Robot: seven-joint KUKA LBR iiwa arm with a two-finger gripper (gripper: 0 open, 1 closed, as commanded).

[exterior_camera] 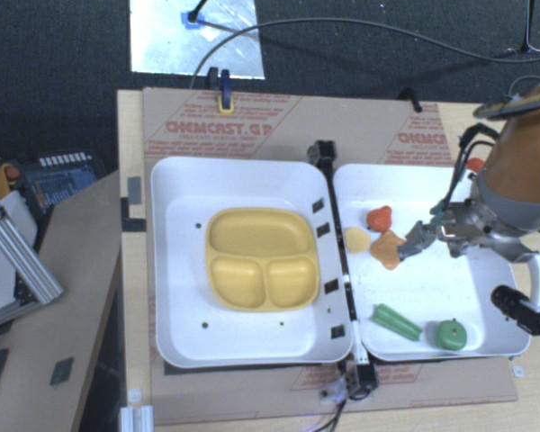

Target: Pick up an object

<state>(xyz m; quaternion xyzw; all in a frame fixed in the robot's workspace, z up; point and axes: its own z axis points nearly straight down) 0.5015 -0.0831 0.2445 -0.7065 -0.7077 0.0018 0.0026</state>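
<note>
My gripper [416,240] hangs low over the right bin [486,184], reaching in from the right, its tip right beside an orange piece [386,250]. A red-orange piece [379,217] lies just behind that, and a small pale yellow piece [356,238] lies to its left near the bin's inner wall. Toward the front of the same bin lie a long green object [396,321] and a round green object [450,334]. Whether the gripper touches the orange piece is unclear from here.
The left bin [175,331] holds a yellow divided tray [259,257]. A black divider with clips [331,241] runs between the bins. The arm's grey and orange body [522,174] covers the right bin's far right side.
</note>
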